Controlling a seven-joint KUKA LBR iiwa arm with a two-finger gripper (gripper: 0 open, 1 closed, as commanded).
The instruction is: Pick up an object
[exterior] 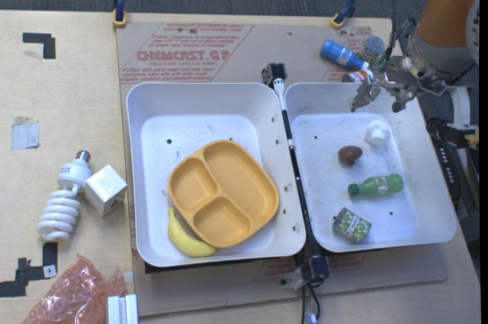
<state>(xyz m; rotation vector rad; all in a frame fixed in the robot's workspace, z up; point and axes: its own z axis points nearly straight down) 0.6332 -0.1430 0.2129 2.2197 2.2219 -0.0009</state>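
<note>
Nearest the camera, bottom left on the bench, lies a crinkled pink plastic bag (72,292), w/ a spiral light bulb (62,202) just above it and a small white cube (106,189) touching the bulb's right side. Left bin (145,132) holds a yellow-orange divided tray (223,193), three compartments, tilted a bit; a banana (185,237) pokes out from under the tray's lower-left edge, partly covered by it. Right bin (412,227) has four objs spread down its middle: a green crumpled packet (351,225) closest to the front rim, a green bottle (375,186) lying on its side just above that, a brown roundish item (350,155) further up and slightly left, and a small white obj (377,135) near the back right, apart from the brown one. The gripper (379,90) sits over the right bin's back edge, above the white obj and not touching it; fingers are spread apart, nothing btwn them. Grey arm w/ orange band (450,2) comes in from upper right. Beyond the bins, on the brown board (191,48), a blue bottle (341,54) lies next to a round greyish cap-like thing (374,46). Blue clamps (120,6) pin the board's far corners.
</note>
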